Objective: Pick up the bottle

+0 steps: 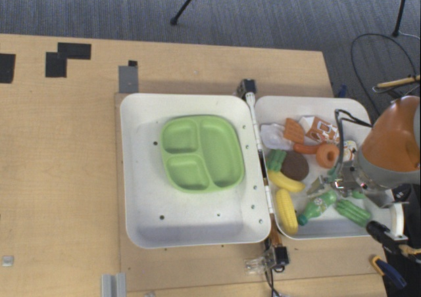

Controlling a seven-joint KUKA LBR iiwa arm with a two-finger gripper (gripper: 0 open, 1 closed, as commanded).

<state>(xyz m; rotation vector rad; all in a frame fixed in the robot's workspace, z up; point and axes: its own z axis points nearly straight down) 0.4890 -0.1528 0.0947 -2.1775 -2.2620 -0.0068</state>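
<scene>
Step in hand: the approach; the arm (pixel 395 141) hangs low over the right bin (pixel 358 106), and the bottle does not appear lifted.
Bottle: a green bottle (pixel 318 207) lies tilted on the right bin's floor, near its front wall, just right of the yellow corn (pixel 286 209).
Hand: the hand (pixel 337 182) sits just above and right of the bottle; whether it is released or clenched, I cannot tell.
Neighbours: a banana (pixel 287 182) and a brown round piece (pixel 295 166) lie behind the bottle, a green ridged vegetable (pixel 353 211) to its right.
Left bin: the left bin (pixel 141 158) holds a green divided plate (pixel 200 152).
Next move: probably a short shift toward the bottle's middle, straddling it without catching the vegetable, then a firm close and straight lift.
</scene>
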